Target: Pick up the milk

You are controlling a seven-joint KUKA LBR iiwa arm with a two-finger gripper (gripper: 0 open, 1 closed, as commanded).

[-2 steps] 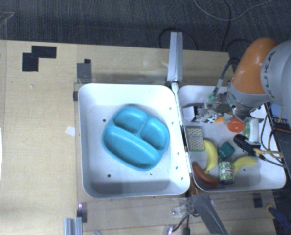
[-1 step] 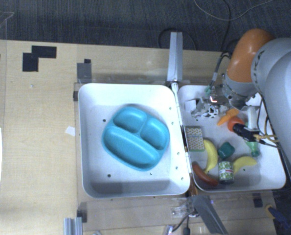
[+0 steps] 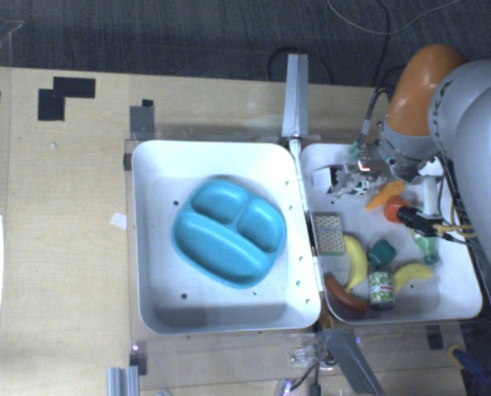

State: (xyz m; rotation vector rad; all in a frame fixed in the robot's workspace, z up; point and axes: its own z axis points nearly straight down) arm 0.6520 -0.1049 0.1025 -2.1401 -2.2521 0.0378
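Working from biggest to smallest, I have the arm (image 3: 443, 106) reaching in from 3 o'clock over the right bin (image 3: 468, 299), while the left bin (image 3: 146, 221) carries just a blue divided plate (image 3: 228, 231) and plays no part here. The right bin is crowded: two bananas (image 3: 356, 258), a sponge (image 3: 328, 233), a green can (image 3: 381, 287) and a carrot (image 3: 385, 195) lie near one another. The milk (image 3: 346, 180), a small white carton with dark patches, sits at the bin's 11 o'clock corner, close to the wall shared with the left bin. The gripper (image 3: 367, 162) hangs just at the carton's 2 o'clock side; I cannot tell from this angle whether it is wide or narrow, or whether it has anything. To do this well, I'd centre it over the carton, square to its flat sides, keep clear of the carrot at the carton's 4 o'clock, and come straight down before closing.
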